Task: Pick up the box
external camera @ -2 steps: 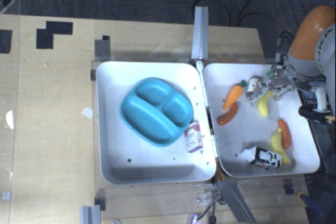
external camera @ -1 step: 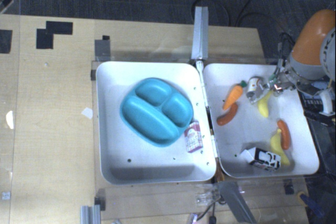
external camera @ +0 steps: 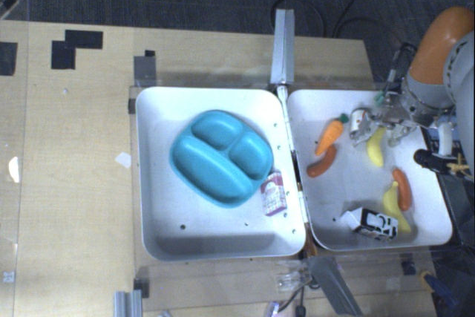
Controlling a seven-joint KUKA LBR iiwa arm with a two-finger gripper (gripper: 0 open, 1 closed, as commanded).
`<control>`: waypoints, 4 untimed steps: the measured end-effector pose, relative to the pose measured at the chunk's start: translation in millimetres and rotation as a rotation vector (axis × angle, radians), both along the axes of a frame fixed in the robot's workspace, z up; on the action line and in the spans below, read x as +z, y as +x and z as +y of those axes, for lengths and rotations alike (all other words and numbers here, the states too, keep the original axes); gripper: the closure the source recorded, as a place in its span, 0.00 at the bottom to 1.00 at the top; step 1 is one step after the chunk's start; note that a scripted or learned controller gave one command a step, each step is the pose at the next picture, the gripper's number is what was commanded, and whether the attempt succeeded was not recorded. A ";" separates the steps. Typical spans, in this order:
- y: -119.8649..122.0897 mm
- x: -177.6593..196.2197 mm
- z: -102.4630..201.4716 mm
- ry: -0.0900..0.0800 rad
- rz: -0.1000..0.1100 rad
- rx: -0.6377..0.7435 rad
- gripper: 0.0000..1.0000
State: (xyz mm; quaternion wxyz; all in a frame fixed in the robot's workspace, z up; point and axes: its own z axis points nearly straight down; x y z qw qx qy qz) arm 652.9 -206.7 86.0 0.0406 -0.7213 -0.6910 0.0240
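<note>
My gripper point(external camera: 382, 124): over right bin point(external camera: 326, 230), 1 o'clock, above banana point(external camera: 375, 150) | jaw state: cannot tell | box point(external camera: 274, 193): left bin point(external camera: 152, 159), 4 o'clock, beside blue divided plate point(external camera: 220, 157)

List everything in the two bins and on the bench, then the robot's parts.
bins: 2, white, side by side on the bench
divided plate: 1, blue, left bin
small box: 1, white and pink, left bin, right of the plate
carrot: 1, orange, right bin
sausages: 2, red-brown, right bin
bananas: 2, yellow, right bin
black-and-white item: 1, right bin, near front
gripper: 1, metal, over the right bin
arm: 1, grey, orange band
</note>
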 end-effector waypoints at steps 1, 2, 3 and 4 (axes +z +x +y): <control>-34.6 1.1 20.8 -0.028 -0.096 -0.019 0.00; 13.5 1.2 7.4 -0.023 -0.071 -0.059 0.00; 13.4 10.1 7.8 -0.024 -0.067 -0.053 1.00; 16.8 105.5 86.7 -0.027 -0.092 -0.041 1.00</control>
